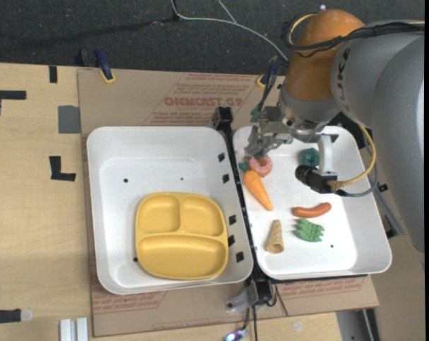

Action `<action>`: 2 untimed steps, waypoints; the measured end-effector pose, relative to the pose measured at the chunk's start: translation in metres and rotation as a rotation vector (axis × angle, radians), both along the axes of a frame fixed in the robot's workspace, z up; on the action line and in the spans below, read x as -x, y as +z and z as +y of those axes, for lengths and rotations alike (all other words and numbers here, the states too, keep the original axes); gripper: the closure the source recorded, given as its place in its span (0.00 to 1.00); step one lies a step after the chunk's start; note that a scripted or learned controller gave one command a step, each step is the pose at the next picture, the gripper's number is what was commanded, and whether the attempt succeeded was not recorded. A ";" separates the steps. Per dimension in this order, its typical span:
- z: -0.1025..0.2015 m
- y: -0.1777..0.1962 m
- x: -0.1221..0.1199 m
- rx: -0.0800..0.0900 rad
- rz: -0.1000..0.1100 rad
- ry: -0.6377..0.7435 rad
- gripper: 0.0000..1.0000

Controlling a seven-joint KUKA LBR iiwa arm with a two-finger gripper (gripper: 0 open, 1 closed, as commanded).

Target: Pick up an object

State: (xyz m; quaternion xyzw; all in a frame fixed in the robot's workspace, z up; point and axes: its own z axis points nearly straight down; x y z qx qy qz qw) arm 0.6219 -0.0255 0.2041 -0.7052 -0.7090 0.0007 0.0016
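Observation:
My gripper hangs over the upper left of the right bin, just above a pink donut-shaped toy. Below that lies an orange carrot. A red sausage, a green leafy toy and a tan ice cream cone lie lower in the same bin. A teal object sits partly behind a black part of the arm. Nothing can be seen between the fingers.
The left bin holds a yellow divided plate. The grey arm with its orange band covers the upper right of the right bin. Cardboard lies under both bins, and a cable crosses the dark backdrop.

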 end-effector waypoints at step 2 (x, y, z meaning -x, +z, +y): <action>0.104 0.025 0.023 -0.001 -0.003 0.002 1.00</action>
